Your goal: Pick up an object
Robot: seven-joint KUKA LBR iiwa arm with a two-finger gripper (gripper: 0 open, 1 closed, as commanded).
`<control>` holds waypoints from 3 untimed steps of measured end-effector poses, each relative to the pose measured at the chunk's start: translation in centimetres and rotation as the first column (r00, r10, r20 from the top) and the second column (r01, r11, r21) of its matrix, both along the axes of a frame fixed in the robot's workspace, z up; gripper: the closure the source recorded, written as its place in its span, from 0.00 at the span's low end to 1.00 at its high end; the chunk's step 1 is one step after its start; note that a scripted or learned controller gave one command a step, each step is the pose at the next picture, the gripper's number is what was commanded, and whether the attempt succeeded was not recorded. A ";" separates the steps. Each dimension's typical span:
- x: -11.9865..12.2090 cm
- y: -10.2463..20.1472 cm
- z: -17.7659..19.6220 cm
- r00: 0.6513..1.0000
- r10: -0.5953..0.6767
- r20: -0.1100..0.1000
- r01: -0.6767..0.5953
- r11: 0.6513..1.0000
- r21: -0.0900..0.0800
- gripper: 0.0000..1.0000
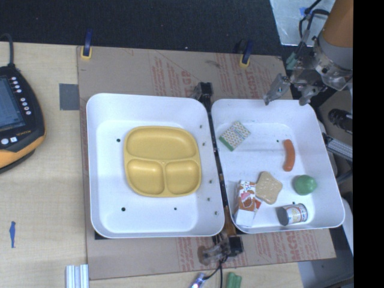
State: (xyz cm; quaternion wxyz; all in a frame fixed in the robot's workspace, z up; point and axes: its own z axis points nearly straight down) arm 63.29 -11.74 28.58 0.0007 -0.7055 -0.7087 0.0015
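Cam view: I see the gripper (289, 96) above the far rim of the right bin (312, 116), fingers apart, nothing btwn them. Right bin holds a sausage (288, 155), green ball (305, 185), toast slice (269, 188), small carton (246, 204), can (293, 214) & checkered packet (234, 135). Left bin (102, 161) holds a yellow divided plate (162, 161).
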 end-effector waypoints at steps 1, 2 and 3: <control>2.2 -7.5 -10.6 1.000 -0.001 -0.004 0.001 1.000 -0.001 0.00; 0.1 -9.5 -15.5 1.000 0.001 -0.002 -0.001 1.000 -0.001 0.00; -3.2 -8.2 -19.4 1.000 0.000 -0.002 0.000 1.000 0.000 0.00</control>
